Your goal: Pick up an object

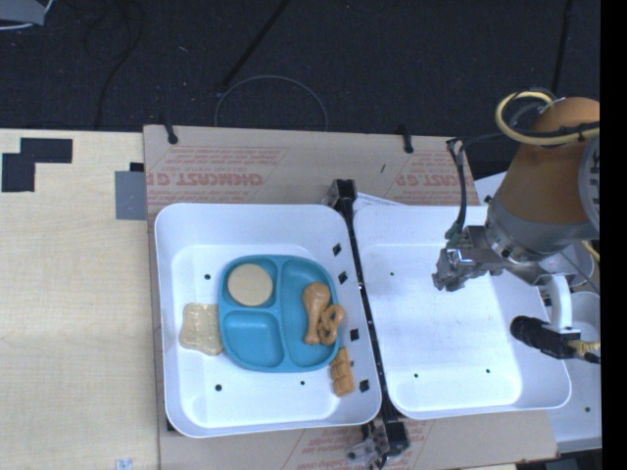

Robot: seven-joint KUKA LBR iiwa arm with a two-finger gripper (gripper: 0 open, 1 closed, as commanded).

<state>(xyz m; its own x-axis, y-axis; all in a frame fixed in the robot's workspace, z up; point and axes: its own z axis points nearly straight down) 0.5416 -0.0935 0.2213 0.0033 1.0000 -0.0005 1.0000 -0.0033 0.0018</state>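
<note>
A blue divided plate (263, 341) lies in the left bin (186, 225). A round tan cookie (249, 284) rests in its upper left compartment, and a brown pretzel-like piece (321, 312) lies in its right compartment. A pale beige slice (202, 328) sits on the bin floor against the plate's left edge. A small orange-brown piece (341, 371) lies beside the plate's lower right corner. My gripper (450, 272) hangs over the right bin (470, 380), near its upper middle, far from all these objects. I see nothing held in it.
A black divider (355, 292) runs between the two bins. Both bins rest on a cardboard sheet (294, 164). Cables (460, 189) trail from the arm's wrist, and a black cylindrical part (537, 334) sticks out at the right bin's right side.
</note>
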